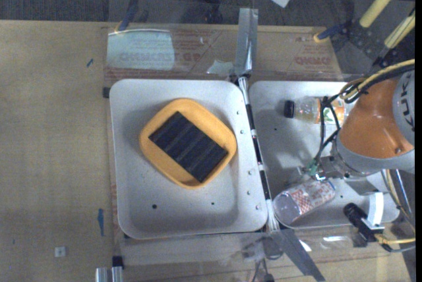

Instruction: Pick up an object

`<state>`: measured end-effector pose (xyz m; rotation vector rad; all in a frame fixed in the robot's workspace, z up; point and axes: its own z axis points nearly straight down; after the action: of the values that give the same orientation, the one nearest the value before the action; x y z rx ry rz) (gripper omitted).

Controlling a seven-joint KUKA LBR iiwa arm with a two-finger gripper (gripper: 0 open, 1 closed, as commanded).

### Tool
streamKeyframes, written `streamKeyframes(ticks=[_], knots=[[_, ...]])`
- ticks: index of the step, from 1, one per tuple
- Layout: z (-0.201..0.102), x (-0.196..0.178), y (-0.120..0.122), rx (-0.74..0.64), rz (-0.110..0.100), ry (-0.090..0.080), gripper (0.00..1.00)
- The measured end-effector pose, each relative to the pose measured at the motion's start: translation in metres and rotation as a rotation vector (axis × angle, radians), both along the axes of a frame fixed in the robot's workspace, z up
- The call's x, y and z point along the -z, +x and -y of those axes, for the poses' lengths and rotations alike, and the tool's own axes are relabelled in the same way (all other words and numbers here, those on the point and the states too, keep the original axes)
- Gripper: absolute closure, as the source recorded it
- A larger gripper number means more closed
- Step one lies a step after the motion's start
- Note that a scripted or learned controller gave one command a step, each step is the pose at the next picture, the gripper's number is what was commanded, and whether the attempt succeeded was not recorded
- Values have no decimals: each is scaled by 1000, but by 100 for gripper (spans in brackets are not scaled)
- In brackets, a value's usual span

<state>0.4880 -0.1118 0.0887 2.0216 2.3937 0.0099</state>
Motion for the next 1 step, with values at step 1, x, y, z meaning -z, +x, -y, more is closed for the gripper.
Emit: streamKeyframes(ticks=[1], knots=[[-8, -1, 52, -8, -3, 0, 0]])
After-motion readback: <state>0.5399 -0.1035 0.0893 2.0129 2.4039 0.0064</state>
